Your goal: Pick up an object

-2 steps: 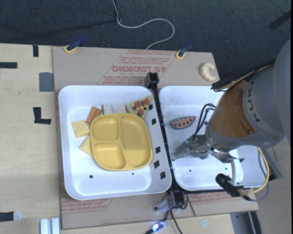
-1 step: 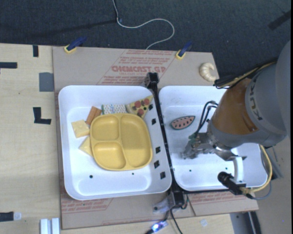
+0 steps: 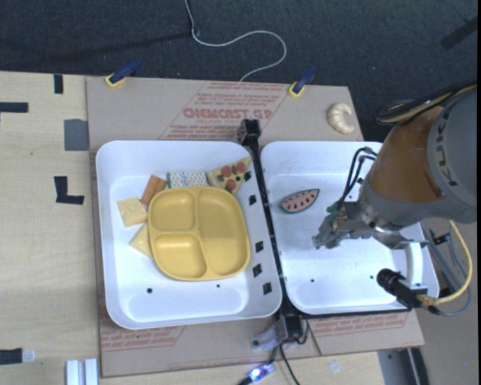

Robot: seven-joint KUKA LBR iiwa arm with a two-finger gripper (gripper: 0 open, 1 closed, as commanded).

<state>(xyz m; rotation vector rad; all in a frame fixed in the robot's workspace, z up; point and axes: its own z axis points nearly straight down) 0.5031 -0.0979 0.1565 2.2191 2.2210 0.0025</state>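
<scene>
A watermelon slice toy [image 3: 300, 200] lies on the floor of the right bin [image 3: 337, 283], near its upper left. My gripper [image 3: 330, 235] hangs low over the same bin, a little below and to the right of the slice, apart from it. Nothing shows between its dark fingers. In the left bin [image 3: 124, 295] a yellow divided plate [image 3: 199, 232] lies on several flat toy foods: a cracker [image 3: 132, 212], a brown piece [image 3: 152, 188], a pizza slice [image 3: 232, 172].
The grey arm with its orange band [image 3: 409, 171] covers the right bin's right side. A dark divider [image 3: 260, 215] runs between the bins. A pale croissant-shaped toy [image 3: 342, 118] lies on the cardboard beyond the right bin. A black cable fitting [image 3: 401, 285] sits near the right bin's lower right corner.
</scene>
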